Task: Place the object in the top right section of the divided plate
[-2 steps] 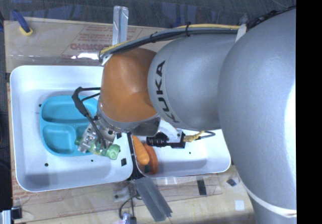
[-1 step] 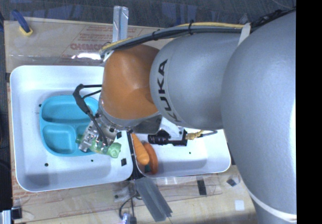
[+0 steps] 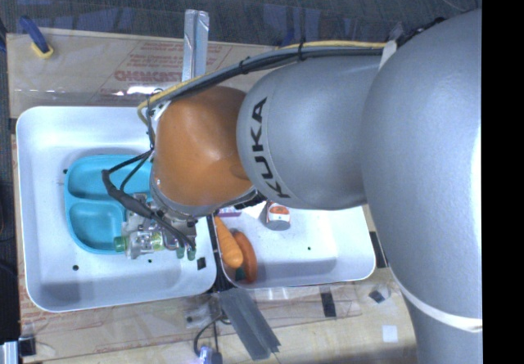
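Hanging over the near edge of the blue divided plate (image 3: 90,207) in the left bin (image 3: 41,190), pincer (image 3: 151,241), grip state indiscernible; orange carrot-like object (image 3: 239,254) lying in right bin (image 3: 327,260).

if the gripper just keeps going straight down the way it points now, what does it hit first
Most likely the blue divided plate, near its right edge: the gripper points down over it in the left bin. Depth is unclear, so it could meet the bin floor beside it.
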Controlling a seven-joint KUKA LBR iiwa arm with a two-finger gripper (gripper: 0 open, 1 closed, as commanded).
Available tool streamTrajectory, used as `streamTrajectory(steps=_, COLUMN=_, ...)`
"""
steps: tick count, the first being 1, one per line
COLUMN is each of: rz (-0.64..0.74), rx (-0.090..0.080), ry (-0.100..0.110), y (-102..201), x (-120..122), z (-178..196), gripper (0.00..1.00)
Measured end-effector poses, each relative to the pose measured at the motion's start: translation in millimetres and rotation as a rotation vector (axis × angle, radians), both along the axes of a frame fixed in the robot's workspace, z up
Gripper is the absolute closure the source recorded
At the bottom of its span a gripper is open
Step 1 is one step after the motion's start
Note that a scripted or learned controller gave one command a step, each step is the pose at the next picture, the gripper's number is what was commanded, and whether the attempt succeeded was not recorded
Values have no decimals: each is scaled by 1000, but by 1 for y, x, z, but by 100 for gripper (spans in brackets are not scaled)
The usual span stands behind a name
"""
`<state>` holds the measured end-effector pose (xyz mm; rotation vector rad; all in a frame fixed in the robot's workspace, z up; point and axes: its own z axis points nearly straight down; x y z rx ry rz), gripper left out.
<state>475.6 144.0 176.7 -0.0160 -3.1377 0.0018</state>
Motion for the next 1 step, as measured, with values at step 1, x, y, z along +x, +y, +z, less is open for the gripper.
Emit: streamTrajectory(steps=1, rz=-117, rx=0, ry=-6, y=-129, x=2, z=35, gripper=100)
